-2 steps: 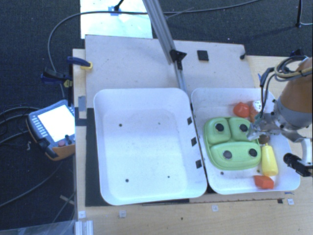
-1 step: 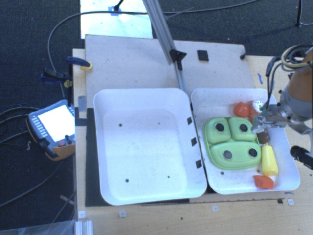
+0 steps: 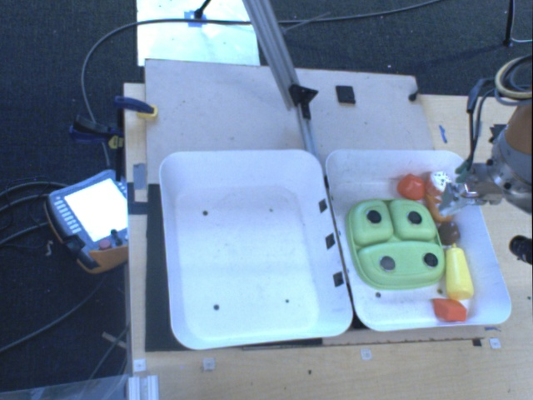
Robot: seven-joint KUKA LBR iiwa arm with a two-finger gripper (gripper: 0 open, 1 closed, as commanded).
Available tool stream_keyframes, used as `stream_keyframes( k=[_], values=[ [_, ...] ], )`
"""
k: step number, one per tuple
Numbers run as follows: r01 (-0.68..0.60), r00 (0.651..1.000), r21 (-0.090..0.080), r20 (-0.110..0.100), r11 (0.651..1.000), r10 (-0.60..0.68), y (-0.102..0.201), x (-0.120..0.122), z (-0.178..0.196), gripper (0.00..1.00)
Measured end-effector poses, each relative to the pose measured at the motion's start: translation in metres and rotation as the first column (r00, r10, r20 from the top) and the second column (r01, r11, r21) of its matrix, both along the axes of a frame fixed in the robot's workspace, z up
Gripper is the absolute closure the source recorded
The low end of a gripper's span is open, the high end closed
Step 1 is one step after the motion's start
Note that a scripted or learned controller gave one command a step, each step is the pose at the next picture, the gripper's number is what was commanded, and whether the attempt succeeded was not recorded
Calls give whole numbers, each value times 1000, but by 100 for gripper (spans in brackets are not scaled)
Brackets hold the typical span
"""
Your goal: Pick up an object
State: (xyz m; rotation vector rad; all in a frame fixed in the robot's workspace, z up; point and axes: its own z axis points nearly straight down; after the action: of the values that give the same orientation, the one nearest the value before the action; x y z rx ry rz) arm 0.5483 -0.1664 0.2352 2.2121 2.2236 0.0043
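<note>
Two white bins sit side by side; we take the green tray (image 3: pixel 394 244) in the right bin (image 3: pixel 491 307) as our landmark. Nearest the camera, just off its lower right corner, lies an orange-red piece (image 3: pixel 450 309). Beside its right edge rests a yellow object (image 3: pixel 458 273). Above its upper right corner we note an orange-red object (image 3: pixel 410 187). Just right of that corner hangs the gripper (image 3: pixel 452 200); its state we cannot tell. The left bin (image 3: pixel 179 173) lies left of the tray.
</note>
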Motion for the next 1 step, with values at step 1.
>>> stream_keyframes(
  k=[1],
  values=[
    [-4, 1000, 2, -5, 1000, 4, 52, -3, -11, 100]
  ],
)
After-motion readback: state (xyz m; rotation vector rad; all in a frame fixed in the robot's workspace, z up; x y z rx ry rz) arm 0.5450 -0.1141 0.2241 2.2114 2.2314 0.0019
